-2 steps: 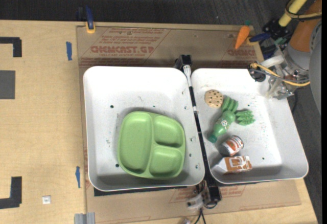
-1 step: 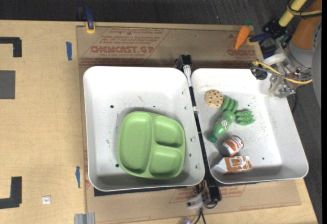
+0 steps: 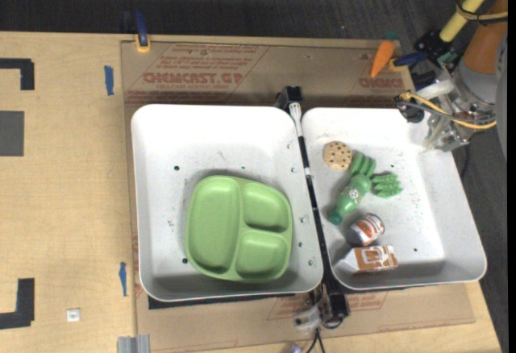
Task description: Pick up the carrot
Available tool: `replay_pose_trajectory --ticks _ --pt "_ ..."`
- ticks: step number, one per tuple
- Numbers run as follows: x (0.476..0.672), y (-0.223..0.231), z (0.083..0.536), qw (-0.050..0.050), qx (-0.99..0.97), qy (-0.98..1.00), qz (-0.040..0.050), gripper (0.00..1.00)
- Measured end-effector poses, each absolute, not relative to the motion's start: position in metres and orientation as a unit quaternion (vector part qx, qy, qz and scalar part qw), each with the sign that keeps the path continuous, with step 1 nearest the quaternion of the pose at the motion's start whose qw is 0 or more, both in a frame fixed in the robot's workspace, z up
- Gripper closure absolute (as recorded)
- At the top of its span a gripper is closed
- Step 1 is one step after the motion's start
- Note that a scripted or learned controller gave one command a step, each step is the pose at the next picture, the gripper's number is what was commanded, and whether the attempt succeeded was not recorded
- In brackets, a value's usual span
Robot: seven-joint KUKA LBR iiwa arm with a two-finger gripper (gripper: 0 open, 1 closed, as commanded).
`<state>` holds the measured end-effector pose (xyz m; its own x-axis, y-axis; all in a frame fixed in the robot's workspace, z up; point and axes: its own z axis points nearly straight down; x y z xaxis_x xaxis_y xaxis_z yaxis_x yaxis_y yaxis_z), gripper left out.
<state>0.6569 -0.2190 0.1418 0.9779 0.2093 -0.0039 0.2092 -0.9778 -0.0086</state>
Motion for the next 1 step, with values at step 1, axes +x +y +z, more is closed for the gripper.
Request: replay_pose_trajectory --ticks 1 --pt "0.6355 -0.1543 0.1694 0.002 -0.987 -0.163 0.0016 1.0"
